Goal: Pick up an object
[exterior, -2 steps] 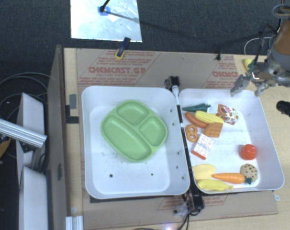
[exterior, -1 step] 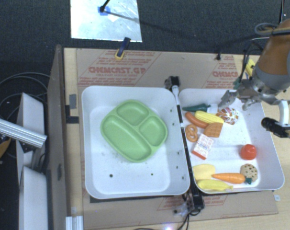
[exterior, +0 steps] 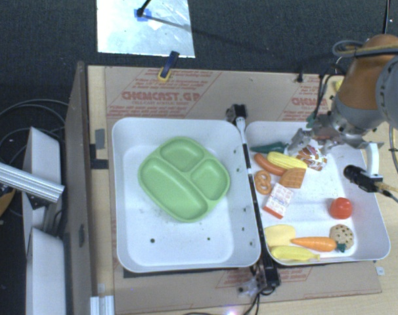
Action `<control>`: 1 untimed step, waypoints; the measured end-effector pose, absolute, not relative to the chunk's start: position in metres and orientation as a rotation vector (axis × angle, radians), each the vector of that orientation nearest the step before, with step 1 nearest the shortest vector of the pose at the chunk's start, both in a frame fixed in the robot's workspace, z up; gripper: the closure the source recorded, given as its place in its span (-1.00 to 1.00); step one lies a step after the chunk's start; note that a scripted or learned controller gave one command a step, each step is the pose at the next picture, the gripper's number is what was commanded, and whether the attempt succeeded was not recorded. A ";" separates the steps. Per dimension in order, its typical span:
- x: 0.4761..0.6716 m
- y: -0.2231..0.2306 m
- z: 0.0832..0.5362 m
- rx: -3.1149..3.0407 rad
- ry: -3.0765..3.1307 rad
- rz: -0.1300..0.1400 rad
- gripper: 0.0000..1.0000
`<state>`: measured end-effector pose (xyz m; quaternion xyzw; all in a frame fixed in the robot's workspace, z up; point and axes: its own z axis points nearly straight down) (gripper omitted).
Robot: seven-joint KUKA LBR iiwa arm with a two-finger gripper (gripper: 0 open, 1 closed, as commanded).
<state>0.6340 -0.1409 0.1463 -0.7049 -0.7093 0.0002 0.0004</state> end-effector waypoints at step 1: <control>0.606 -0.135 0.122 -2.219 -2.222 0.001 -1.00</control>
